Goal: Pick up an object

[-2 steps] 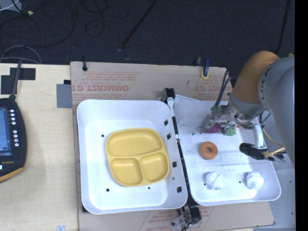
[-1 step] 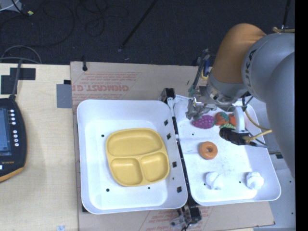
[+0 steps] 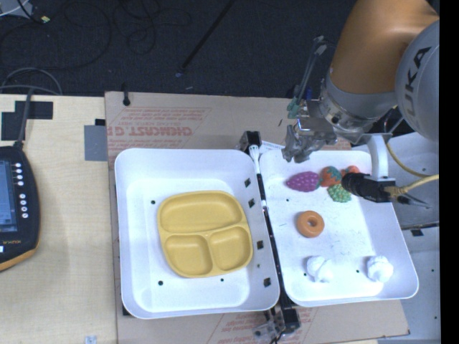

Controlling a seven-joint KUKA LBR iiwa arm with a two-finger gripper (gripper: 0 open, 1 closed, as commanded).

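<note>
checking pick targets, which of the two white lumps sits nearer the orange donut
The left white lump, just below the orange donut; the right white lump lies near the bin's right wall.

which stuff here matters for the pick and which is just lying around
In play: gripper, purple grapes, orange donut, orange and green toy, two white lumps, right bin.
Lying about: yellow tray, left bin, handheld pendant.

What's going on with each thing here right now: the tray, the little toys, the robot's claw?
Yellow tray: lying flat in the left bin, compartments up.
Purple grapes: lying in the right bin, just below the gripper.
Orange donut: lying flat, apart from the others.
Two white lumps: resting near the front rim.
Gripper: above the bin's back edge, holding nothing that I can see.
</note>
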